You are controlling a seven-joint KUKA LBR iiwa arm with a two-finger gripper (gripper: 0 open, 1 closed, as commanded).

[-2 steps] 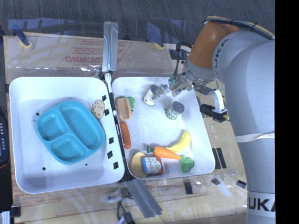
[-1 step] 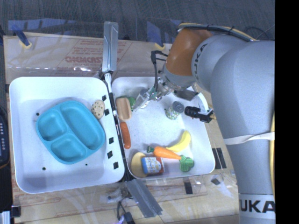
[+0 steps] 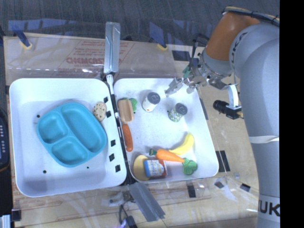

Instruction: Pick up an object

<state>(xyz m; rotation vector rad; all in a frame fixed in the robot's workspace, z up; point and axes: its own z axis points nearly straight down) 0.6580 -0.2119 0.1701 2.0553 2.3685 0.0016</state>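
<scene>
Two shallow, glossy white bins sit side by side on the desk (image 3: 57, 56). The left bin (image 3: 23, 175) holds a smooth blue divided tray (image 3: 71, 134) and a speckled round cookie (image 3: 99, 110). The right bin (image 3: 209, 151) holds a tan bread-like block (image 3: 125, 109), a slim orange sausage (image 3: 128, 137), two small cylindrical cans (image 3: 152, 100) (image 3: 178, 111), a curved yellow banana (image 3: 185, 144), a tapered carrot (image 3: 172, 156) and a labelled jar (image 3: 154, 168). The metallic claw (image 3: 183, 85) hovers over the right bin's far edge, apparently empty; whether its fingers stand apart or together cannot be told.
</scene>
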